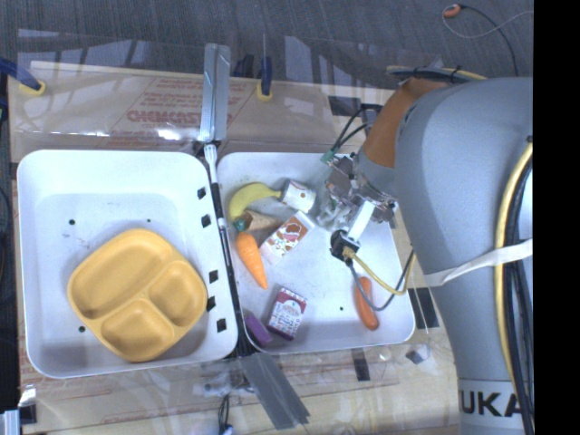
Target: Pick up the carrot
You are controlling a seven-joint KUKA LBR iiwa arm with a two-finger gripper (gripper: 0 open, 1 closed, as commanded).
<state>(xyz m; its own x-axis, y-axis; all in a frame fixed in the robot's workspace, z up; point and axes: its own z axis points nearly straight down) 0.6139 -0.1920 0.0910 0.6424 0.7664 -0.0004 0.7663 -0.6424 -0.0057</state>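
Carrot point(251, 257) in right bin point(391, 329) beside banana point(251, 197); gripper point(328, 208) near (fingers unclear).

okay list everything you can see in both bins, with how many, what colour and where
divided plate: one, yellow, in the left bin.
banana: one, yellow, right bin, far left part.
carrot: one, orange, right bin, by its left wall.
cartons: one white and red at the middle, one dark red nearer the front.
small white pack: one, beside the banana.
purple item: one, front left corner.
orange sausage-shaped item: one, right side.
gripper: one, grey, above the right bin's middle.
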